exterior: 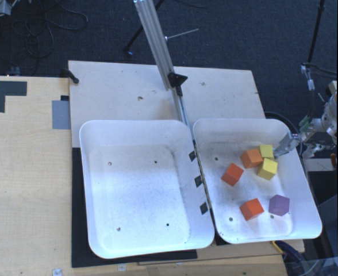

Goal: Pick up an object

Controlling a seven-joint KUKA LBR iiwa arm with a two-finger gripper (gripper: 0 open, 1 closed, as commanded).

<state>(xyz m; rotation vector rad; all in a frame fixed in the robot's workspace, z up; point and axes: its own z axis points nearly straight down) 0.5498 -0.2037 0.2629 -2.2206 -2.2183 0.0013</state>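
Observation:
The right bin point(307, 211) holds several small blocks. An orange cube point(251, 157) and two yellow cubes point(266, 150) point(267, 168) cluster near its right wall. A red-orange cube point(232, 174) lies towards the middle, with another red-orange cube point(251, 209) and a purple block point(279, 204) nearer the front. My gripper point(285, 146) reaches in over the right rim, its grey tip just right of the upper yellow cube. It is seen only in part, and nothing shows in its grip.
The left bin point(100, 154) stands beside the right one, with black clips point(198, 180) along the shared edge. A slanted aluminium post point(157, 45) rises behind the bins. Cables and robot parts point(321, 137) sit at the right edge.

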